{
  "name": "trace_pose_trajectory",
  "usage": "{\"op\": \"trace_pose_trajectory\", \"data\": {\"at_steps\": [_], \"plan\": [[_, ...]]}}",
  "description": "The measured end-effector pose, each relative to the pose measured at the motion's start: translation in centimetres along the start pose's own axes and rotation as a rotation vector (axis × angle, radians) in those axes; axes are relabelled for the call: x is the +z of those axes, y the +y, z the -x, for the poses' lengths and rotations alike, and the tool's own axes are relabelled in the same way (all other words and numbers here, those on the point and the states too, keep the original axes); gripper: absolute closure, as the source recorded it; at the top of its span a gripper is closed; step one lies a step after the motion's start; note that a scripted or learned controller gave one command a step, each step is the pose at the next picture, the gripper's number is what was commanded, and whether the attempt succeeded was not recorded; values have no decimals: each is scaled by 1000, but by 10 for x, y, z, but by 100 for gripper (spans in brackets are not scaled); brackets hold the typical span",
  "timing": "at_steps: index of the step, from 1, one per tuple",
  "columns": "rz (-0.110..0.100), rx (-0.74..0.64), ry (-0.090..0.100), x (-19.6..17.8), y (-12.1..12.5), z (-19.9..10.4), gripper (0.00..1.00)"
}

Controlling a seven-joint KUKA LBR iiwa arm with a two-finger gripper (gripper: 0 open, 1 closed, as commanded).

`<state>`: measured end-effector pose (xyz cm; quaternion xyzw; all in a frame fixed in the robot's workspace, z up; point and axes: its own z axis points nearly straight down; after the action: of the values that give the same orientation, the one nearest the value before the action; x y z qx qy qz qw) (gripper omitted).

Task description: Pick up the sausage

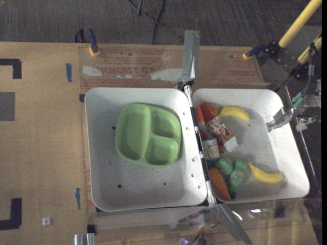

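Presently the gripper hangs over the far edge of the right bin, low to the rim. Whether it is released or clenched cannot be told from this view. Nothing is seen held in it.

The sausage, judged to be the orange-brown oblong piece, lies well apart from the gripper, across the bin and toward the view's lower left. It lies against the wall shared with the left bin. Green toy pieces crowd it on the gripper's side, and a banana lies between them and the gripper. That crowding probably leaves little room to close around it.

A second banana lies nearer the gripper, level with it. Beyond the sausage, the left bin holds a green divided plate.

Both bins sit on a pale wooden bench marked with blue and black tape. Dark carpet lies behind the bench.
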<state>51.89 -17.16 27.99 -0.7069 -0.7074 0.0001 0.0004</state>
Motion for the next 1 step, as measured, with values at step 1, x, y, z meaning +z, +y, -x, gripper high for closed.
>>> {"op": "trace_pose_trajectory", "data": {"at_steps": [1], "plan": [[5, -134, -2, 1, 67, -6, 0]]}}
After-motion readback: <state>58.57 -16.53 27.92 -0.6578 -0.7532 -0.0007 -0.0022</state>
